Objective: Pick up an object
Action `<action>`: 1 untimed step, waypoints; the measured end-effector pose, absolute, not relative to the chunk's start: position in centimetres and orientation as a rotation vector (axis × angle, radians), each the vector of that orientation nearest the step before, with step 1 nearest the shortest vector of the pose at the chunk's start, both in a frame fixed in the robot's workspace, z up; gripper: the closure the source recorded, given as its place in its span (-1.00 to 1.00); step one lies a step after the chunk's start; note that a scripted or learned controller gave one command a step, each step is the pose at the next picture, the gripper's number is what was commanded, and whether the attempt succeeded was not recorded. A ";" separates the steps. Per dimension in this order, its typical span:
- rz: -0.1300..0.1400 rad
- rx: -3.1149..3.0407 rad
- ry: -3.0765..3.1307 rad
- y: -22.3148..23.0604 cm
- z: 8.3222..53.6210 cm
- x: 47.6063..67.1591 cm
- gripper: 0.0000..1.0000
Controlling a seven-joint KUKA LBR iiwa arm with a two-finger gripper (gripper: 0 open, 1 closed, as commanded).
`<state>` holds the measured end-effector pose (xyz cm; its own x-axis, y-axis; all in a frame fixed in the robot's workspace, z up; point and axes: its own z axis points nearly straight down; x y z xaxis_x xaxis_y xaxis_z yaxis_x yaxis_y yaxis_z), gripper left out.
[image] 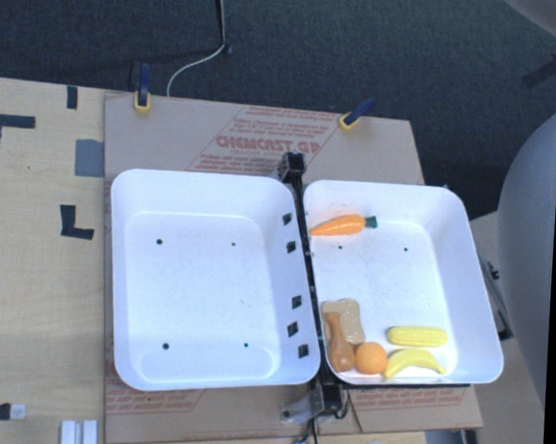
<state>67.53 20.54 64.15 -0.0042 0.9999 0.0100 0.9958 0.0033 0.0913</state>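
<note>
The right bin point(447, 217) holds several toy foods. An orange carrot point(339, 226) with a green tip lies near its far left corner. Along the near edge sit a tan bread piece point(344, 322), a brown sausage-like piece point(335, 349), a round orange point(370, 359), a yellow corn cob point(417, 337) and a yellow banana point(414, 364). A grey part of the arm point(540, 242) rises at the right edge of the view, beside the right bin.
The left bin point(129, 207) sits beside the right one, joined by a black divider strip point(299, 265). Both rest on a cardboard sheet point(264, 140) clamped at the back with two clips. A white cable point(199, 61) runs off at the back.
</note>
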 end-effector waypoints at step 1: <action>0.145 2.162 2.174 20.7 65.1 67.7 1.00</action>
